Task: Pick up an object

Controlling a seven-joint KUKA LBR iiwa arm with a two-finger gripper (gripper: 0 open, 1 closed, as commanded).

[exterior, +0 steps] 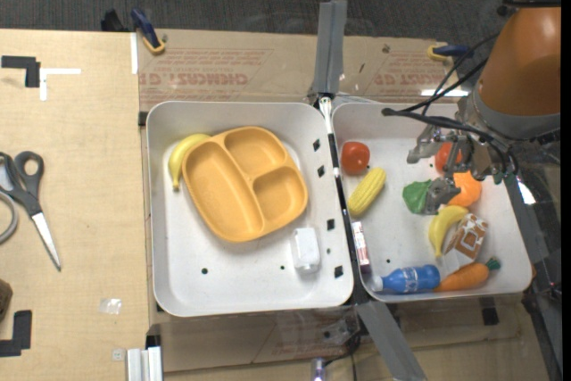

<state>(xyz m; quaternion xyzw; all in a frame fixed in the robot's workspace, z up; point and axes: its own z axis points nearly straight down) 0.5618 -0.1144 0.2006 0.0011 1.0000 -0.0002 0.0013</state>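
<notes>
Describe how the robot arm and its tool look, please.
The arm comes in from the right as a wide rounded orange band with a grey part below it. Thin black cables run from it over the right bin. The tool is small, of grey and dark metal, with thin dark wires around it. No markings can be read on it.

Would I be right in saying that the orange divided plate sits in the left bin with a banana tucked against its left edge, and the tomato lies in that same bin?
Not quite: the tomato lies in the right bin, near the corn cob. The camera view shows it. The orange divided plate does sit in the left bin with the banana against its left edge.
</notes>
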